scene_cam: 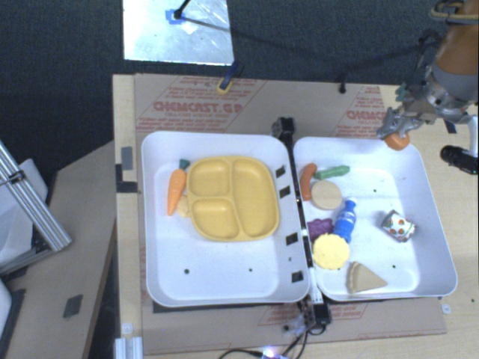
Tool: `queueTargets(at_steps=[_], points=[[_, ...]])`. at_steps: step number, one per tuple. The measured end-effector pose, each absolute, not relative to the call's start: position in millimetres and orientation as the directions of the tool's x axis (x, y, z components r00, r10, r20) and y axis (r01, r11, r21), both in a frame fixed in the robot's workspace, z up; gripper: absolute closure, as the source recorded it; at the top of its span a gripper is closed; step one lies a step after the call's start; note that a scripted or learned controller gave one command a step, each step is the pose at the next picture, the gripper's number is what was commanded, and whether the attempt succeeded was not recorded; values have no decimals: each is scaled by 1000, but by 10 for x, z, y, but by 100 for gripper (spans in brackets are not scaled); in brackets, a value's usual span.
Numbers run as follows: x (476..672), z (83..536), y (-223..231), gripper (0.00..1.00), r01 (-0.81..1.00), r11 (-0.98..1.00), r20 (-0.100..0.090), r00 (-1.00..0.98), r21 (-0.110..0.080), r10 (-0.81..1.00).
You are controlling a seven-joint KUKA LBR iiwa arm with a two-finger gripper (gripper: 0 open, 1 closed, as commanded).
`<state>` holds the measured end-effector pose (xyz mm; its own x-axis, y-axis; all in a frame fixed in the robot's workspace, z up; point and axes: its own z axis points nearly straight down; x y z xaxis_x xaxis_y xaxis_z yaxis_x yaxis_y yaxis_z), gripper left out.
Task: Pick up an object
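My gripper (pixel 397 133) hangs over the far right corner of the right bin (pixel 430 200), shut on a small orange round object (pixel 398 141) that shows between its fingertips, above the bin's rim. The right bin holds an orange sausage (pixel 307 180), a green pod (pixel 331 173), a tan disc (pixel 326 195), a blue bottle (pixel 345 219), a purple bunch (pixel 320 227), a yellow round piece (pixel 331 252), a tan wedge (pixel 364 277) and a small silver-white item (pixel 397 226). In the left bin (pixel 157 260) lie a carrot (pixel 175 191) and a yellow divided plate (pixel 228 198).
A black divider (pixel 294 200) runs between the two bins. A shiny metal sheet (pixel 176 21) lies beyond the bench at the far left. A metal frame (pixel 30 208) stands off the bench's left side. A black fitting (pixel 458 157) sticks out by the right bin's right rim.
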<state>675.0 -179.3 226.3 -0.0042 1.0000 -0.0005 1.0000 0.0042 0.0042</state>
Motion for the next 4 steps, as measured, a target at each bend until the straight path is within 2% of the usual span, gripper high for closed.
queueTargets(at_steps=[1,2,4], points=[[6516,2172,-1328,100,1000,7,1,-7,0,1000],[6268,2283,-936,100,1000,7,1,-7,1,1000],[5647,2409,0,100,1000,9,3,-9,-1,1000]])
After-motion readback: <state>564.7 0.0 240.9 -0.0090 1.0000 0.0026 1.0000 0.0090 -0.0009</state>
